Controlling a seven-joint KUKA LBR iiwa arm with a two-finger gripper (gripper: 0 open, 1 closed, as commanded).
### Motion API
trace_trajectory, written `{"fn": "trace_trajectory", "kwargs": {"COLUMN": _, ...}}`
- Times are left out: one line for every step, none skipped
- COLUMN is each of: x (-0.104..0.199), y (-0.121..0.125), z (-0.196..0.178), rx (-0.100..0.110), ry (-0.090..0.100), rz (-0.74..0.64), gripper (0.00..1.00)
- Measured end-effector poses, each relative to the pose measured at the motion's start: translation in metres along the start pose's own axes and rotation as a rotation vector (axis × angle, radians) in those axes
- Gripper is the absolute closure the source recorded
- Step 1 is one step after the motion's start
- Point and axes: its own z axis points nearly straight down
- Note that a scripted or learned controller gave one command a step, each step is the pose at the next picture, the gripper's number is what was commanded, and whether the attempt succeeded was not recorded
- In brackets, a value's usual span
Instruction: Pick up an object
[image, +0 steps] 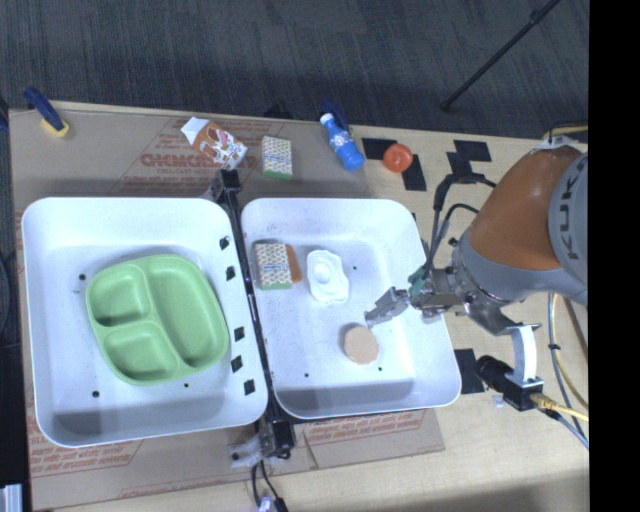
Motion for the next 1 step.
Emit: {"fn": "trace_trajectory", "kwargs": {"x": 0.0271, "y": 0.0154, "z": 0.1312, "rx": -0.001, "ry": 0.001, "rz": -0.004, "gripper": 0.0}}
